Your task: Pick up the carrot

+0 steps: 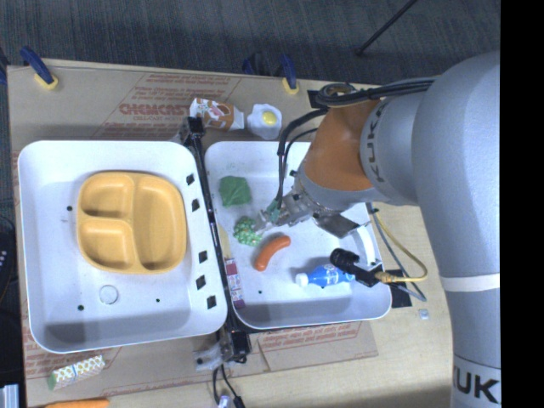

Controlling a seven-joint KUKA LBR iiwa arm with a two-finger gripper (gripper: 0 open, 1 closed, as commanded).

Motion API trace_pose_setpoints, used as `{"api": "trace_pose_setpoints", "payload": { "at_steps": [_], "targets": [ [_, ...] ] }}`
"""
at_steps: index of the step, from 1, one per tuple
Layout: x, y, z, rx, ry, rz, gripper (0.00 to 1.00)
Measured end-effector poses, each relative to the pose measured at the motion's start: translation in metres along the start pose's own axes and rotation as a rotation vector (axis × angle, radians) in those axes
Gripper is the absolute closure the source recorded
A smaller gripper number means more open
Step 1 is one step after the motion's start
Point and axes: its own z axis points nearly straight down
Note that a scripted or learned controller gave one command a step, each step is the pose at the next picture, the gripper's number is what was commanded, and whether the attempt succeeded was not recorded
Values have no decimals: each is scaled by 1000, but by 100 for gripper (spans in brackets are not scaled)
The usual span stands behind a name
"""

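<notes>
The carrot (272,251) is a short orange piece lying at a slant on the floor of the right bin (297,313), near its middle. My gripper (274,214) hangs just above and behind it, low over the bin, between the carrot and a green broccoli floret (247,230). Nothing shows held in the gripper. The grey arm with its orange band (340,155) covers the bin's back right part.
A green leafy piece (235,190) lies at the right bin's back left, and a blue bottle (327,276) at its front right. The left bin (42,228) holds a yellow divided plate (132,220). A small carton (212,113) and a white-yellow item (265,120) sit behind the bins.
</notes>
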Motion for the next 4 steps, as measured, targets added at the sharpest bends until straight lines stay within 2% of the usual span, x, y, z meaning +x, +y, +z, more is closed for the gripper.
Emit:
{"api": "trace_pose_setpoints", "payload": {
  "at_steps": [1, 2, 3, 4],
  "targets": [
    [-32, -43, -154, 10, 0, 161, 100],
    [-55, -107, -214, 10, 0, 22, 100],
    [-64, -109, -230, 9, -1, -113, 100],
    [-72, -112, -267, 9, 0, -279, 100]
  ]
}}
